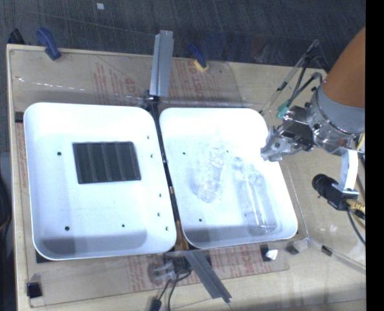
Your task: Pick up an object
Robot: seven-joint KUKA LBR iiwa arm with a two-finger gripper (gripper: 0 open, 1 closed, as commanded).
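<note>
Two clear plastic objects lie in the right bin (179,173). One is a crumpled clear item (210,172) near the bin's middle. The other is a clear bottle (255,198) lying lengthwise toward the bin's right wall. A dark grey ribbed pad (106,162) lies flat in the left bin (43,193). My gripper (274,149) hangs at the right bin's right rim, above and to the right of the bottle, with nothing seen in it. Its fingers are too small and blurred to read.
A metal bar (160,63) stands at the back between the bins. Blue clamps (49,44) hold the bench's far edge. Cables (295,76) and a black fitting (327,192) sit right of the right bin. A metal bracket (204,277) lies at the front.
</note>
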